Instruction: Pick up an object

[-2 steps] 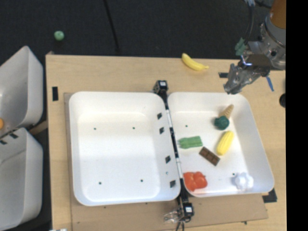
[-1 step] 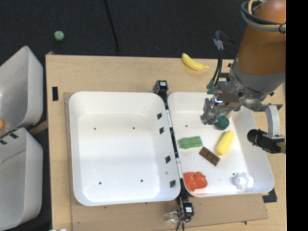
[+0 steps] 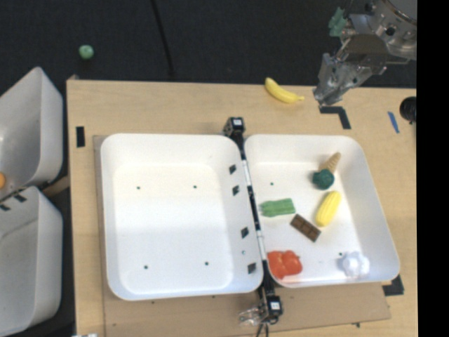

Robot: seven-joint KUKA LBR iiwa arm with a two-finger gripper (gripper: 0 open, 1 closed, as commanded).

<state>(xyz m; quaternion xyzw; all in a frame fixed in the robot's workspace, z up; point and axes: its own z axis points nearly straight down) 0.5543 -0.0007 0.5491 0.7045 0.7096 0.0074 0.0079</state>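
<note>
Up at the top right, the hand (image 3: 335, 88) hangs over the bare wooden worktop (image 3: 175, 107), beyond the far rim of the right bin (image 3: 375, 209). Whether it is apart or together I cannot tell from this slant; nothing shows in its grip.

Closest to it, on the worktop just to its left, lies a small yellow banana (image 3: 283, 91), outside both bins. Further out, inside the right bin, are the likely candidates: a toy ice-cream cone with a teal scoop (image 3: 325, 173) near the far side, a yellow corn cob (image 3: 327, 208) just below it, a green block (image 3: 277, 207) toward the divider, a brown chocolate bar (image 3: 305, 227) between the block and the corn, a red tomato-like piece (image 3: 284, 263) at the near left corner, and a small white lump (image 3: 353, 264) at the near right corner. The left bin (image 3: 168, 213) sits beside it.

These look like light plastic play food: stiff, smooth and probably a bit slippery. The corn cob seems the easiest pick, standing apart from its neighbours and rounded enough to close across its narrow middle. The chocolate bar lies flat and thin, so it would likely be harder to catch; the cone's taper could let it slide out.
</note>
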